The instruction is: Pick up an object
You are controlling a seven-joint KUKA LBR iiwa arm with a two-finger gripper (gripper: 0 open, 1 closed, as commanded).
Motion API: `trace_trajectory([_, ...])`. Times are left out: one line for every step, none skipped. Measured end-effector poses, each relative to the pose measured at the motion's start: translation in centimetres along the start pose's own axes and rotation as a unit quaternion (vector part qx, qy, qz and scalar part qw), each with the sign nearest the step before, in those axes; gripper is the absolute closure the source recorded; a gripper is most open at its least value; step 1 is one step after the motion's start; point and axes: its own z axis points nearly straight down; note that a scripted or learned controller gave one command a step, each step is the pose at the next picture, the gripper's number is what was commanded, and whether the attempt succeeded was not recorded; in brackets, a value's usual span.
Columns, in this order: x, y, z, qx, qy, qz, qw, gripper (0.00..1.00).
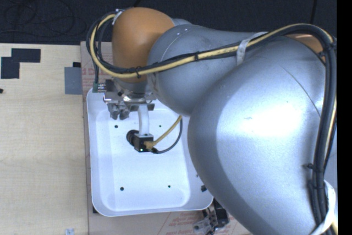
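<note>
My gripper [130, 111] hangs below the orange wrist band [137, 36], over the far part of the left white bin [104, 173]. A small black part on a cable [141, 141] sits just under the gripper, close to the bin floor; I cannot tell whether it belongs to the gripper or is a loose object. No object shows held in the gripper. The bin floor in view carries a few small dark dots [122, 189]. The big grey arm [258, 118] hides the right bin and anything in it.
A light wooden bench top [38, 140] lies left of the bin, with dark flat patches [22, 60] and a grey square [72, 80] near its far edge. A dark cluttered item [212, 220] shows below the bin's near right corner.
</note>
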Motion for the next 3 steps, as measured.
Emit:
trace_trajectory([-0.1,-5.3,0.5,0.001,0.000,0.002,1.0000,1.00])
trace_trajectory([-4.4,-10.4,7.5,-0.001,0.000,0.003,1.0000,1.00])
trace_trajectory([-5.8,-1.9,-4.1,-0.009,0.001,0.000,1.0000,1.00])
